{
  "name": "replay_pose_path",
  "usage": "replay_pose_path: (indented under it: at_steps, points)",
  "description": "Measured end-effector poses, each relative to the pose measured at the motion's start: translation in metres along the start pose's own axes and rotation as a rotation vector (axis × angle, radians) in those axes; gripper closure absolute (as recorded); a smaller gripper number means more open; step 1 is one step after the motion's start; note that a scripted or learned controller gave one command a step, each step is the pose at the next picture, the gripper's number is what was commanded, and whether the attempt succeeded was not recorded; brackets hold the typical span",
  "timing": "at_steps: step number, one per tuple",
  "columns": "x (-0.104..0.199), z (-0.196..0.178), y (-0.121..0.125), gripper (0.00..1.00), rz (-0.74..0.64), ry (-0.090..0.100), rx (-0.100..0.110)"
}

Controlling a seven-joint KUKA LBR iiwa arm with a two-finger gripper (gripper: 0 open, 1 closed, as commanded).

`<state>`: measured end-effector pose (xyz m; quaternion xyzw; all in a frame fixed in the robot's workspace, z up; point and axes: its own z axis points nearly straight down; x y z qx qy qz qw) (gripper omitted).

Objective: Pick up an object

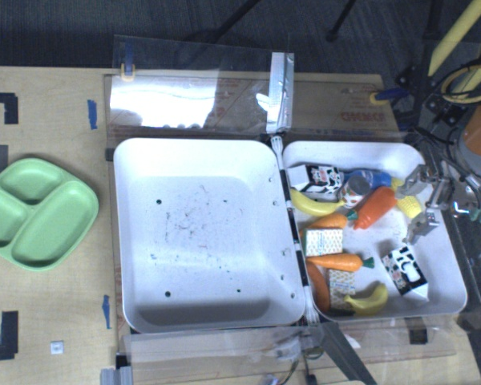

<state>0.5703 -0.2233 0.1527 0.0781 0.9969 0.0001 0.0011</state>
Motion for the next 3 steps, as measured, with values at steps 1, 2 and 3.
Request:
replay_pose_path:
  at_steps: [1, 2, 3]
  points:
    - [-0.024, 0.044, 0.005, 0.00, -0.017, -0.002, 0.000]
    - [-0.025, 0.033, 0.005, 1.00, -0.016, -0.007, 0.000]
    - [-0.012, -0.029, 0.002, 1.00, 0.361, -0.003, 0.001]
